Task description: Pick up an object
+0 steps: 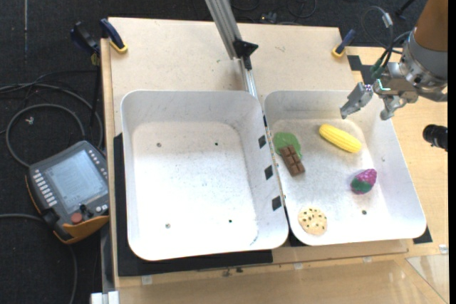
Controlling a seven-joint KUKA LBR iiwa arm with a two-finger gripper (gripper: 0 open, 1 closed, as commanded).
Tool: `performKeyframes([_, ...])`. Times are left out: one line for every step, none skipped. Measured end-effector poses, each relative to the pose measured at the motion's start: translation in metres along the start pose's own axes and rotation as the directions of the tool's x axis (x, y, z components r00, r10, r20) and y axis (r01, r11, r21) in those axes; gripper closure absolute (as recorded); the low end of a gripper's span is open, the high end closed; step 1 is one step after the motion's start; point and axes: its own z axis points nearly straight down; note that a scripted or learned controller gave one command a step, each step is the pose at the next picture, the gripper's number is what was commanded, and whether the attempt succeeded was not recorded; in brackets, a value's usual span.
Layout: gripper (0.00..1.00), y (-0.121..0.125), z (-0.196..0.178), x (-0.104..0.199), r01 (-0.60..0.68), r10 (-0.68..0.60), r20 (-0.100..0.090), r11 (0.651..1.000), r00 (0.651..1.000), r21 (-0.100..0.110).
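Observation:
My gripper [370,105] hangs above the far right part of the right bin [406,185], fingers spread and nothing between them. Just below and left of it lies a yellow corn cob [340,138]. A brown chocolate bar [291,160] rests partly on a green leafy piece [286,143] near the bin's left wall. A purple grape bunch with a green tip [363,181] sits toward the right side. A round cookie [312,221] lies near the front edge.
The left bin [142,124] stands beside the right one, sharing a middle wall. A slanted metal rail [217,0] runs down from the top to the bins' junction. Clamps sit at the bench's back corners. A teach pendant [70,185] lies on the floor at left.

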Motion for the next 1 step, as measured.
performKeyframes([0.00,0.0006,-0.0019,-0.0001,0.000,0.000,0.001,1.000,1.000,-0.004])
